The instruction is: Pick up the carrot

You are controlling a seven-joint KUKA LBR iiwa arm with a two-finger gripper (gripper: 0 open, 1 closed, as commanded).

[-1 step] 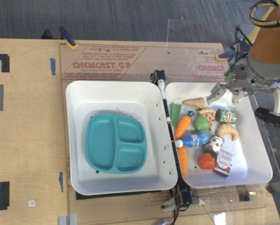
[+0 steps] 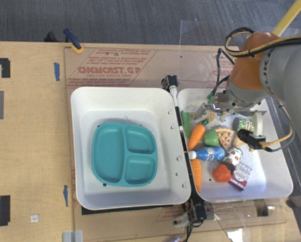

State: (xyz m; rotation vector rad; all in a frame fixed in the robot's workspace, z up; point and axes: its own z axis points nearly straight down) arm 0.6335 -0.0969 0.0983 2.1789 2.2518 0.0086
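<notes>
The carrot (image 2: 196,136), orange with a green top, lies tilted near the left wall of the right bin (image 2: 276,180). A second long orange piece (image 2: 196,172) lies lower against the same wall. My gripper (image 2: 215,108) hangs over the bin's upper middle, under the orange wrist band (image 2: 251,59). It is up and to the right of the carrot and apart from it. Its tip is lost among dark metal parts and the toys below.
Around the carrot sit a blue bottle (image 2: 209,154), a pizza slice (image 2: 224,135), a red tomato (image 2: 221,173), a green piece (image 2: 185,121) and small packets (image 2: 241,175). The left bin (image 2: 84,115) holds a teal divided plate (image 2: 124,154). A cable (image 2: 271,144) loops off the arm.
</notes>
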